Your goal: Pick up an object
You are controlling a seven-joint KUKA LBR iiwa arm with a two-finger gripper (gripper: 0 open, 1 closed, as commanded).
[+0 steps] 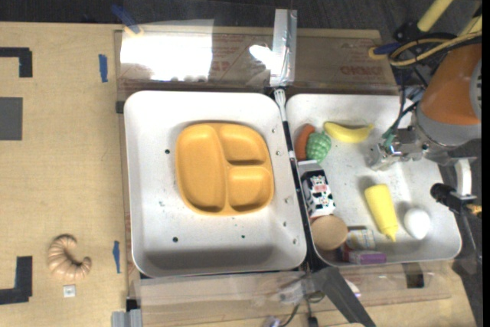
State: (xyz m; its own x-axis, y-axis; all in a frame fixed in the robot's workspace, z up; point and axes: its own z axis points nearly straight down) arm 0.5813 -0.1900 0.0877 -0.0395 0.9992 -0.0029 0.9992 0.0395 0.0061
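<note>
A: The arm (452, 99) reaches in from the right, and the gripper (392, 148) hangs low over the upper part of the right bin (440, 241). Can you read its state?

B: No. It is a small blurred metallic cluster against the white floor, so I cannot tell how it stands, and nothing shows caught in it.

A: What could it pick up?

B: The banana (348, 132) lies just to its left, the yellow bottle (381, 210) below it, the white ball (418, 223) near the bottom right. Along the left wall sit a green and orange toy (312, 142), a black and white carton (319, 194) and a brown ball (329, 232).

A: Best approach, in your judgement?

B: Go for the yellow bottle or the banana. Both lie apart from neighbours, so a straight descent across the narrow width should close cleanly. The wall-side things are crowded.

A: Anything unclear?

B: A purple thing (366, 257) at the bottom edge is hard to identify. The left bin (145, 165) holds 1 yellow divided plate (224, 167); a curled tan thing (69, 256) lies on the bench.
</note>
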